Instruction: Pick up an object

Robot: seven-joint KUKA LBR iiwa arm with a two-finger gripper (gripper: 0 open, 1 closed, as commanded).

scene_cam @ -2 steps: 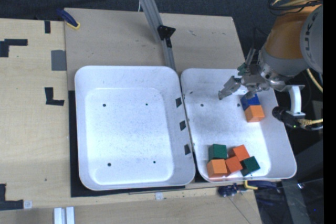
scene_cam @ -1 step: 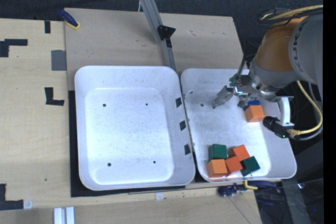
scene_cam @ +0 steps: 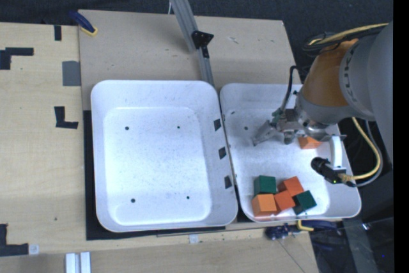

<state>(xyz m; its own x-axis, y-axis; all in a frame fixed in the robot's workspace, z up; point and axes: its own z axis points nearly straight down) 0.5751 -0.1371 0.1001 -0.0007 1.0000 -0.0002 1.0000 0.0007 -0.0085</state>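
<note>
My gripper (scene_cam: 264, 135) hangs low over the middle of the right bin (scene_cam: 246, 102), reaching in from the right below the orange-banded wrist (scene_cam: 326, 83). A small orange block (scene_cam: 309, 143) lies just right of the gripper body, partly hidden by it. Nothing can be made out in the gripper. At the bin's front sits a cluster of blocks: a green one (scene_cam: 265, 185), an orange one (scene_cam: 293, 186), two more orange ones (scene_cam: 264, 204) (scene_cam: 284, 201) and a dark green one (scene_cam: 305, 201).
The left bin (scene_cam: 153, 153) stands beside the right one, sharing a raised rim. A slanted metal pole (scene_cam: 182, 0) crosses the back of the bench. A black cable connector (scene_cam: 326, 169) hangs off the arm over the right bin's right side.
</note>
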